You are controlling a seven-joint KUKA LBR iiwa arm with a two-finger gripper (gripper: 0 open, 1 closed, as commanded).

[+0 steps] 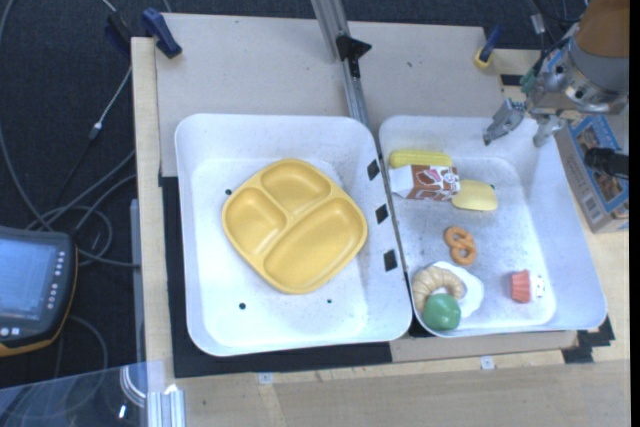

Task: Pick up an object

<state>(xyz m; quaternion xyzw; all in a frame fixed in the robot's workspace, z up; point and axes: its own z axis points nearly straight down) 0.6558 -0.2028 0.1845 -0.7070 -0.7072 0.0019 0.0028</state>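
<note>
My gripper (522, 127) hangs over the far right corner of the right bin (560, 215), its two fingers spread apart with nothing between them. In that bin lie a small carton with a yellow top (424, 177), a yellow lemon-like piece (475, 198), a pretzel (460, 243), a red and white piece (524, 287), a croissant (440, 281) and a green ball (440, 313). All of them sit below and left of the gripper, apart from it.
The left bin (200, 215) holds a yellow divided tray (294, 224). A metal pole (330, 5) slants down to the gap between the bins. A blue box (598, 170) lies right of the right bin. Cables and a tablet (30, 285) are at the left.
</note>
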